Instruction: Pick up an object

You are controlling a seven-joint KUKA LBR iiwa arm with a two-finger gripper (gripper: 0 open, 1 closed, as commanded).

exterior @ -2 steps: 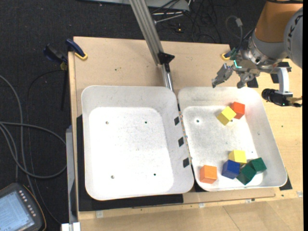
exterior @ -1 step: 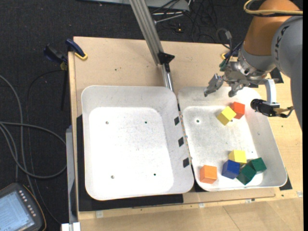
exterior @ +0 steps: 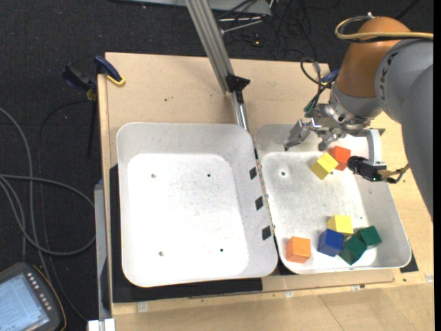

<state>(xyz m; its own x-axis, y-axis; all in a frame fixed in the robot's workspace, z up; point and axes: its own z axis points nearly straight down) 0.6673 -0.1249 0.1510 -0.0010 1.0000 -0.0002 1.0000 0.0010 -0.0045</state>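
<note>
My gripper (exterior: 309, 139) hangs over the far edge of the right bin (exterior: 386, 205), its fingers spread open with nothing between them. Just in front of it lie a yellow block (exterior: 322, 166) and an orange block (exterior: 340, 157), touching each other. Near the bin's front edge sit an orange cube (exterior: 298, 249), a blue cube (exterior: 331, 242), a second yellow cube (exterior: 340, 223) and two green blocks (exterior: 370, 236) (exterior: 353, 249) bunched together.
The left bin (exterior: 138, 185) stands beside the right one on the wooden bench. A slanted metal pole (exterior: 210, 36) crosses the back and ends near the bins' shared far corner. Cables lie on the floor at left.
</note>
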